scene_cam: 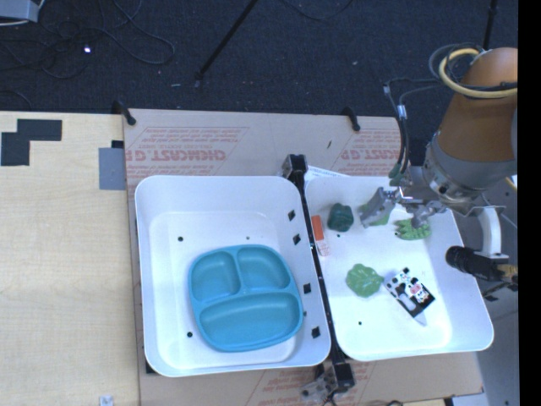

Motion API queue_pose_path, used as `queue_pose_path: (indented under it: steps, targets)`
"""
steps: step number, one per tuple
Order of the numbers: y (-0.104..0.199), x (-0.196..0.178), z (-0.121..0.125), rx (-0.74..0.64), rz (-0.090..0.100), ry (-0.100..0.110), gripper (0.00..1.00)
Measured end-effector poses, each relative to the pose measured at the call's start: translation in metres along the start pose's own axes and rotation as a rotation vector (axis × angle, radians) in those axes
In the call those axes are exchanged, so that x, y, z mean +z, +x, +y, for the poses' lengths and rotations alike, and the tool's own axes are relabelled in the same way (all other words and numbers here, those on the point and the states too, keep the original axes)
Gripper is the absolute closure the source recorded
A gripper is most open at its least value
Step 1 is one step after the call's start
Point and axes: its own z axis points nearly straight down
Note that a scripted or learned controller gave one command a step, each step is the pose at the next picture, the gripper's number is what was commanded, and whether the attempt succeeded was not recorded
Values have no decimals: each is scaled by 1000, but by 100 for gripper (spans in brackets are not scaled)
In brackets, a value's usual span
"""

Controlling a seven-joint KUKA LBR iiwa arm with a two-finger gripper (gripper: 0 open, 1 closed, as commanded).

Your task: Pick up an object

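Green stuff everywhere in the right bin [461,332]: my claw [397,205] hangs at the far end, fingers spread wide and holding nothing, between a dark green lump [341,217] and a light green toy [412,229]. Risky bit: dropping between them, I'd just pinch air or nudge one away.

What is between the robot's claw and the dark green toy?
Nothing visible. The gripper hangs over the right bin, and the dark green toy lies just to its left in the picture with bare white floor between them. The light green lump lies lower, off that line.
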Motion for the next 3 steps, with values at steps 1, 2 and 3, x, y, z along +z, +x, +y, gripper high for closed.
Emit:
queue_pose_path:
  steps: [1, 2, 3]
  targets:
    - [8, 62, 1, 0, 1, 6, 0]
    - [7, 124, -7, 1, 1, 7, 0]
    - [8, 177, -8, 1, 1, 3, 0]
